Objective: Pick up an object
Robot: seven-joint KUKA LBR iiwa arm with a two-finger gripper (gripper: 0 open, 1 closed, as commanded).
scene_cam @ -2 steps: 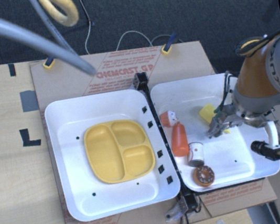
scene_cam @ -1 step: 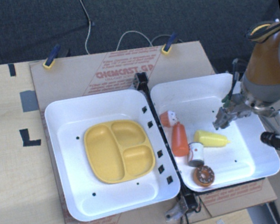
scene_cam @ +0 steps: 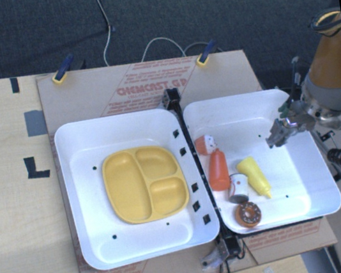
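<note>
Objects lie in the right bin [scene_cam: 311, 203]: an orange bottle [scene_cam: 217, 170] by the divider, a yellow bottle [scene_cam: 254, 176] beside it, a donut [scene_cam: 248, 215] near the front wall, a small white and red piece [scene_cam: 205, 144] behind. The gripper [scene_cam: 278, 136] hangs over that bin's right part, apart from them all; whether it is open, I cannot tell. A yellow tray [scene_cam: 144, 183] sits in the left bin [scene_cam: 77, 180].

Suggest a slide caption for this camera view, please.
Gripper hovers over right bin near yellow bottle; yellow tray fills left bin.
</note>
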